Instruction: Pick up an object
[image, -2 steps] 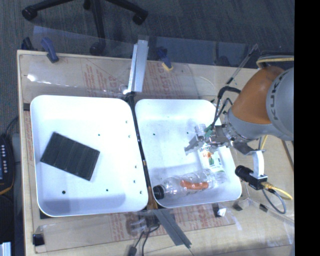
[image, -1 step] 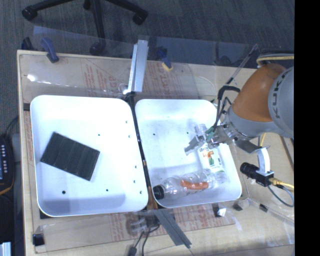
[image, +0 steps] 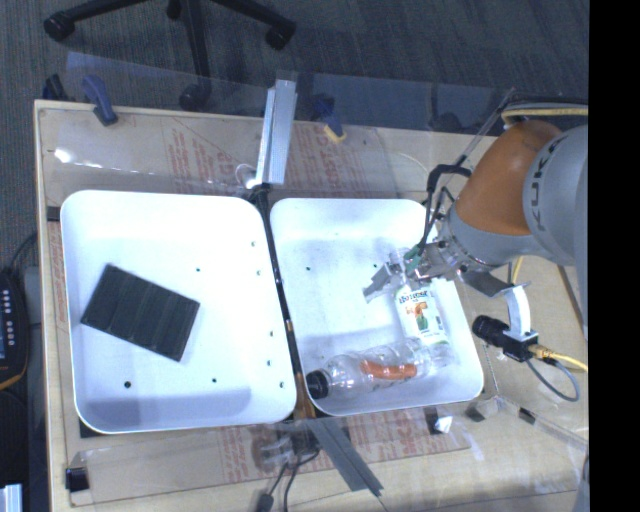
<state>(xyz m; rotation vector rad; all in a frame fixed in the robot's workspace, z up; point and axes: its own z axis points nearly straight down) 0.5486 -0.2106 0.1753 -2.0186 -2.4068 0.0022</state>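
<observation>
While the gripper (image: 392, 277) hangs low in the right bin (image: 330, 225), fingers spread with nothing between them | white labelled bottle (image: 422, 316) just beside it toward the bin's near right | clear plastic bottle (image: 375, 371), black cap, along the near wall, touching the white one | dark ribbed pad (image: 140, 311) flat in left bin (image: 150, 205), well apart

Pad (image: 140, 311) in left bin (image: 160, 210); bottles (image: 375, 368) in right bin (image: 330, 225).
</observation>
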